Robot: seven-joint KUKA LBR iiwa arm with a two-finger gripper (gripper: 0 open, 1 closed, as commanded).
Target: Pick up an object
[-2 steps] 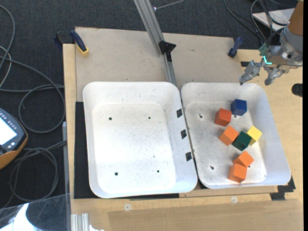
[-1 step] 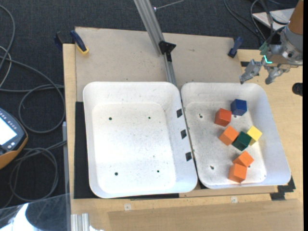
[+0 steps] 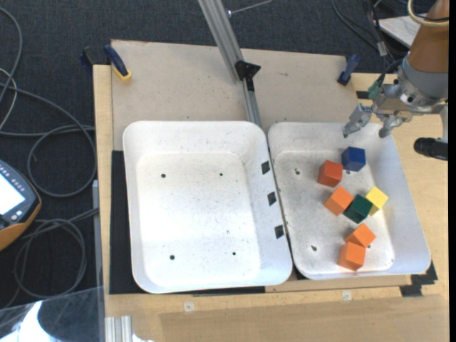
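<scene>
Hovering over the right bin's (image 3: 399,191) far edge, the gripper (image 3: 372,125) is spreading empty fingers; the blue cube (image 3: 353,158) is lying just nearward.

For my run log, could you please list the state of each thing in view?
gripper: open, holding nothing, above right bin's far edge
blue cube: lying loose in right bin
orange cubes: loose, ungrasped
green cube: touching yellow cube
left bin: flat on bench
</scene>
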